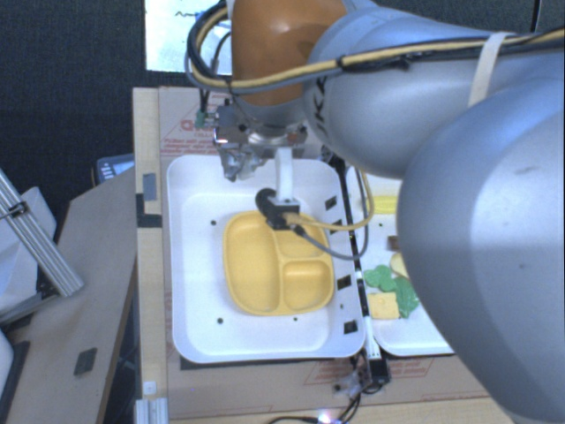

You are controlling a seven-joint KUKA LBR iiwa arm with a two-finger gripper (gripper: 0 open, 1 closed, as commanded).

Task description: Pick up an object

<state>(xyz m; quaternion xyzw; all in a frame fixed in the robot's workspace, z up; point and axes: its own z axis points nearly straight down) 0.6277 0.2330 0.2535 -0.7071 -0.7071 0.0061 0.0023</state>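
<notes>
While the arm (424,104) fills the top and right of the shot, the bit that matters is the gripper (237,168), hanging over the back edge of the left bin (190,263). Honestly I can't tell how it's set, it's a dark blurry lump under the wrist and nothing I can make out sits in it, so I'd call it empty-handed for now.

Right beside it a white post (285,173) drops down to a black fitting (275,210), which sits at the tray's back rim, whether touching I can't say. A yellow cable (340,227) runs off from there to the right.

The obvious target is the yellow tray (275,268), a divided plate lying flat in the middle of the left bin. From the gripper it lies toward the camera and a little to the right, near but not under it. It's wider left to right: one big compartment on the left, two small ones stacked on the right.

My guess is the move comes down to getting forward over a rim or the divider wall, since a flat plate gives two fingers little else to bite.

Over in the right bin (415,347) there's a green thing (393,283) and a yellow block (382,306) touching each other, mostly tucked under the arm and further off.
</notes>
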